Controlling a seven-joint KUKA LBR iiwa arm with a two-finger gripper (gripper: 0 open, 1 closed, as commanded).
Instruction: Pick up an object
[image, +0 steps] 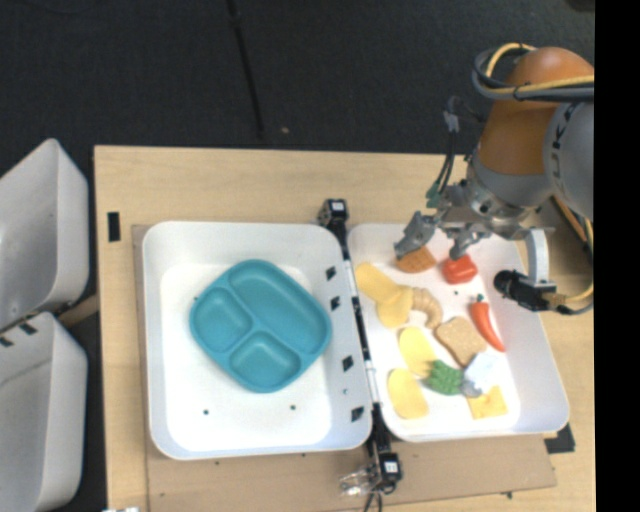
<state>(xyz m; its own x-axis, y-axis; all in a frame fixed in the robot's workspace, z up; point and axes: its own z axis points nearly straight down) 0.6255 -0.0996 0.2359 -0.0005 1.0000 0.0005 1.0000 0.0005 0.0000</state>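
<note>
Right bin (545, 380) holds toy food. Orange wedge-shaped piece (417, 261) lies near the bin's back edge, beside a small red tomato-like piece (459, 268). Gripper (440, 238) hovers just above both, fingers spread apart, gripping nothing.

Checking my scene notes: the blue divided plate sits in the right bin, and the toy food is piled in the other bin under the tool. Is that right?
Not quite. The camera view shows the blue divided plate in the left bin, not the right. The rest holds: the toy food is piled in the other bin, under the tool.
</note>
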